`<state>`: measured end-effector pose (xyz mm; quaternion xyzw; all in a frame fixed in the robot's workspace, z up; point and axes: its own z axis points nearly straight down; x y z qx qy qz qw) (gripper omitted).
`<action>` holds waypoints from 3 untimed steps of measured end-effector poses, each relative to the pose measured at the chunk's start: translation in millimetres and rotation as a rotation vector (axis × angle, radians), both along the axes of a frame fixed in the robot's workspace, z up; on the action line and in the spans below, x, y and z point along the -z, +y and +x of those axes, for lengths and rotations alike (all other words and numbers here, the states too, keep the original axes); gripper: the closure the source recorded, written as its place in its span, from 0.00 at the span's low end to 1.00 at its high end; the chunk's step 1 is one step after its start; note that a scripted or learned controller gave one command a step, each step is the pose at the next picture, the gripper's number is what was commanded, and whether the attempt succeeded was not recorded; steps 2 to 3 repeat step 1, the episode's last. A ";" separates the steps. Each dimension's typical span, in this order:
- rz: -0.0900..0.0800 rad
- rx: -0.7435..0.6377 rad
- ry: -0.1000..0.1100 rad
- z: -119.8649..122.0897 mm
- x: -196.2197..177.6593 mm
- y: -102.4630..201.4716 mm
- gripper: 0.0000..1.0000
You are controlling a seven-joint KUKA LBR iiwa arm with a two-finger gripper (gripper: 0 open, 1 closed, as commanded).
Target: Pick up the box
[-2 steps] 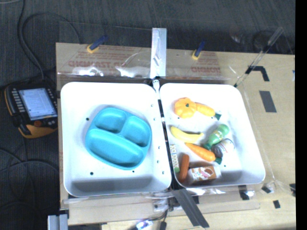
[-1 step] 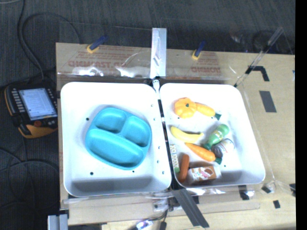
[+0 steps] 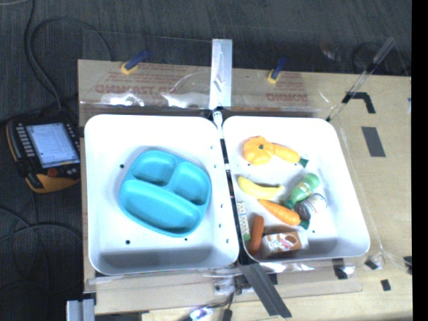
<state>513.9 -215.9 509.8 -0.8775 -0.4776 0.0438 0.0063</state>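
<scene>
The box (image 3: 283, 241) is a small brown and white carton lying on its side at the front of the right bin (image 3: 344, 179). It rests against a brown sausage-shaped piece (image 3: 255, 233) on its left and sits just below a carrot (image 3: 279, 212).
The right bin also holds a yellow-orange squash (image 3: 266, 151), a banana (image 3: 257, 186), a green bottle (image 3: 301, 190) and a metal can (image 3: 312, 205). A blue divided tray (image 3: 166, 190) lies in the left bin (image 3: 100, 179). A teach pendant (image 3: 43, 149) lies off the bench at the left.
</scene>
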 end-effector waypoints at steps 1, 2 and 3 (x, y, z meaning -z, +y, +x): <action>0.019 0.264 -0.078 -28.2 78.5 41.1 0.00; 0.019 0.264 -0.078 -28.2 78.5 41.1 0.00; 0.019 0.264 -0.078 -28.2 78.5 41.1 0.00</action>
